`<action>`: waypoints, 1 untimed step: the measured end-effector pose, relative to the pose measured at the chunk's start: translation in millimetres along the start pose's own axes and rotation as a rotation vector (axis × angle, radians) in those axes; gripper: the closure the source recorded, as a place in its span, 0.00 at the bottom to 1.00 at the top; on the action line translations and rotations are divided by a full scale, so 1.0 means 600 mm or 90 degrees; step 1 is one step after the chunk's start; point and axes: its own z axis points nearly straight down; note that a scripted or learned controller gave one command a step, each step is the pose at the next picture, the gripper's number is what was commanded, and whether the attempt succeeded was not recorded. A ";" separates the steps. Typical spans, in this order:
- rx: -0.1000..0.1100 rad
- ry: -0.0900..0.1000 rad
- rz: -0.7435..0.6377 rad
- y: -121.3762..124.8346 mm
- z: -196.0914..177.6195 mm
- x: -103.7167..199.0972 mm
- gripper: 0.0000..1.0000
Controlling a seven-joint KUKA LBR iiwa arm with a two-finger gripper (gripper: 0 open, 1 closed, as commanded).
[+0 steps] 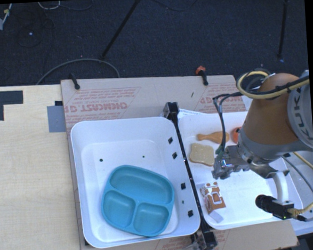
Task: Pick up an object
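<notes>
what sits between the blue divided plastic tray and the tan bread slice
In the camera view, the two bins' adjoining white walls, with black clips along them, lie between the blue divided plastic tray and the tan bread slice.

Dark carpet floor [139,32] with trailing cables [77,63]; pale wooden bench [28,200] at left.

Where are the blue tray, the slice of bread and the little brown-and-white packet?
Blue tray [137,199]: camera view, on the divider between its compartments.
Bread [202,154]: camera view, middle of the slice.
Packet [213,196]: camera view, its brown printed face.
</notes>
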 end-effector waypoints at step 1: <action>0.000 0.000 -0.002 0.002 -0.006 0.103 1.00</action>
